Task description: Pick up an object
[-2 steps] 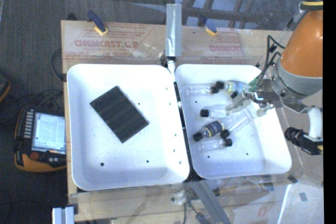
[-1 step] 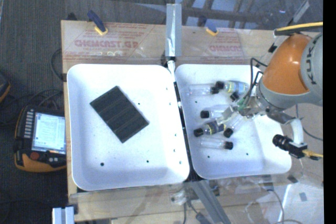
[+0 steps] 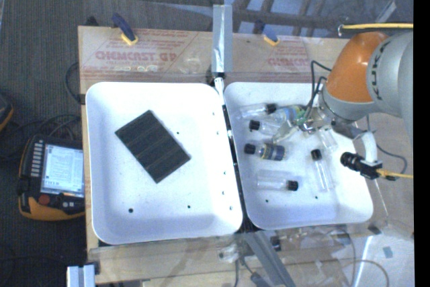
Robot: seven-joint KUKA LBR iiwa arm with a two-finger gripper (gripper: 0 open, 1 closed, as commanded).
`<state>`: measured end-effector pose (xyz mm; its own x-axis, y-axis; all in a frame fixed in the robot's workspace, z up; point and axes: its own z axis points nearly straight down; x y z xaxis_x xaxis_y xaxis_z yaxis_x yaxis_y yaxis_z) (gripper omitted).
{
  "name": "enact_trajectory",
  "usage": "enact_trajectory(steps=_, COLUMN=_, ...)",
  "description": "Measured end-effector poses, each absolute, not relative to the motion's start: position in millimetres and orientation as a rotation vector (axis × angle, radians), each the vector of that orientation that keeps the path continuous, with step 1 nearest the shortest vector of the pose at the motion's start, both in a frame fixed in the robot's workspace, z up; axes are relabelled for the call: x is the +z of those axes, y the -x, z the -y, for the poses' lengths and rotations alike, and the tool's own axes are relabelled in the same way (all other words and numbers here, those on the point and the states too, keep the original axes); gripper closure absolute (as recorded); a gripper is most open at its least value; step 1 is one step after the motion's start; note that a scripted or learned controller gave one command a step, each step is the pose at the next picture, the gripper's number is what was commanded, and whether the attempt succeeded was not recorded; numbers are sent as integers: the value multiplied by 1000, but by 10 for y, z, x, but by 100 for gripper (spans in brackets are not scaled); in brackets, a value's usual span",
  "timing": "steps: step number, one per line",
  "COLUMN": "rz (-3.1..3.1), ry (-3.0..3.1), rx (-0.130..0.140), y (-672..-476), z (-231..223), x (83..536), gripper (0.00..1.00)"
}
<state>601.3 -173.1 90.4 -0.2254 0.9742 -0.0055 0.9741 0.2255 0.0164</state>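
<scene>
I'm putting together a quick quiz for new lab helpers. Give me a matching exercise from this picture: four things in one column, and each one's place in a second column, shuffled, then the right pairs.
Things:
1. dark ribbed pad
2. small clear bottles
3. handheld screen with orange case
4. arm's orange band

Places:
A. on the floor, left of the bench
B. in the right bin
C. in the left bin
D. above the right bin's far right corner

Pairs: 1-C, 2-B, 3-A, 4-D
</scene>
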Motion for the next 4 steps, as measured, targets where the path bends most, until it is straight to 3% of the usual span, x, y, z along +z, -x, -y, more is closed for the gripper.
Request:
enact_trajectory(steps=1, rz=-2553, ry=-1837, rx=8, y=-6626, z=2066, x=894, gripper=0)
enact_trajectory(steps=2, rz=-2554, ry=-1833, rx=-1, y=-6620, z=2082, x=977, gripper=100)
enact_trajectory(steps=3, rz=-2549, ry=-1833, rx=1, y=-6627, z=2085, x=983, gripper=0)
enact_trajectory(steps=4, rz=-2549, ry=-1833, rx=1, y=-6628, z=2085, x=983, gripper=0)
